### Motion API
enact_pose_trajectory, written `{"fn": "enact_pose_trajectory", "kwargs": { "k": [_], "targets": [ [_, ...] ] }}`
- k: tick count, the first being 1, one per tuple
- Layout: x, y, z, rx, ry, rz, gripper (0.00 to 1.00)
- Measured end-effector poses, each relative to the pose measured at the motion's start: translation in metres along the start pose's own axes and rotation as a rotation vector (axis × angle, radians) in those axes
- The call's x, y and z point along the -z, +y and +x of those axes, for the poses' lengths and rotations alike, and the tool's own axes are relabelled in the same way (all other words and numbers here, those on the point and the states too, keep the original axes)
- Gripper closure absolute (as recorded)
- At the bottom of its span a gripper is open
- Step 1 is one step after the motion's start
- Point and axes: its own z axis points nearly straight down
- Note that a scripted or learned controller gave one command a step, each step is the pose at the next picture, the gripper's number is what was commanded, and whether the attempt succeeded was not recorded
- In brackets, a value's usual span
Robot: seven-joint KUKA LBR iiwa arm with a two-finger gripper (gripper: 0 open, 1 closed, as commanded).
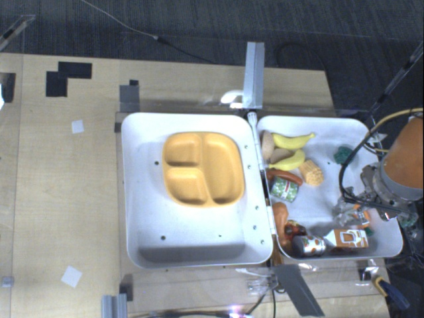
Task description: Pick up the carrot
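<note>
One carrot [281, 212] (right bin's left edge) well left of tool [351, 212]

We see two bins side by side. The left bin [142, 177] holds a plate [201, 168]. The right bin [331, 126] holds bananas [293, 140], corn [311, 173] and a carrot [281, 214].

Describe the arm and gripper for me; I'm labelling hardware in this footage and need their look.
The arm enters from the right edge over the right bin. Its visible part is a rounded orange band above a grey metallic wrist section. Black cables loop around it, one arcing along its left side, another running up to the right. Below the wrist, the gripper is a small silvery-grey metal assembly; finer detail is too small to tell.
</note>
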Motion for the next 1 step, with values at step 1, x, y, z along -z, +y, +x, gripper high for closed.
{"fn": "enact_pose_trajectory", "kwargs": {
  "k": [1],
  "targets": [
    [0.0214, 0.0426, -0.0176, -0.094, 0.009, -0.007, 1.00]
  ]
}}
